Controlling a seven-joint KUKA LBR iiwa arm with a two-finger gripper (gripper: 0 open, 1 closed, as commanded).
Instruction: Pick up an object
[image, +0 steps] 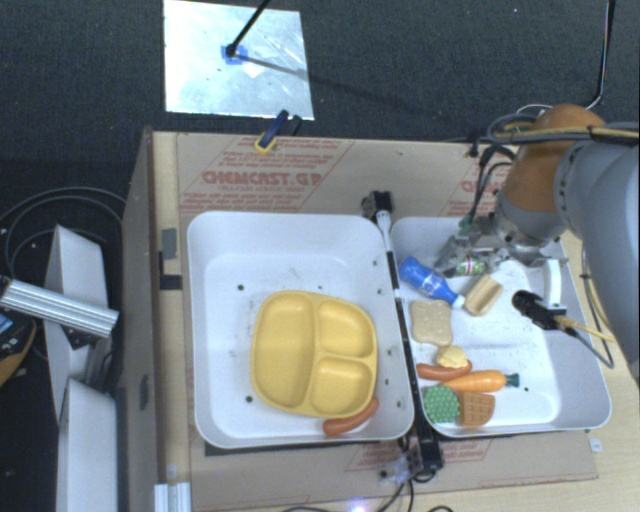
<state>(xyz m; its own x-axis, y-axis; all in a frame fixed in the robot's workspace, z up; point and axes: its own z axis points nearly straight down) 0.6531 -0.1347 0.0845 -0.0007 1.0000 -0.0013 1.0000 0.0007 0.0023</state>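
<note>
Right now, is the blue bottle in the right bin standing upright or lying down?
Lying down. The blue bottle rests on its side on the floor of the right bin, slanting across it, beside the tan bread slice.

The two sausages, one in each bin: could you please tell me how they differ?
The sausage in the left bin lies against the yellow divided plate near the front wall, curved; the sausage in the right bin lies straighter, tucked among other toy foods just above the carrot. The left one looks slightly longer. Both are reddish-orange and lie flat.
</note>
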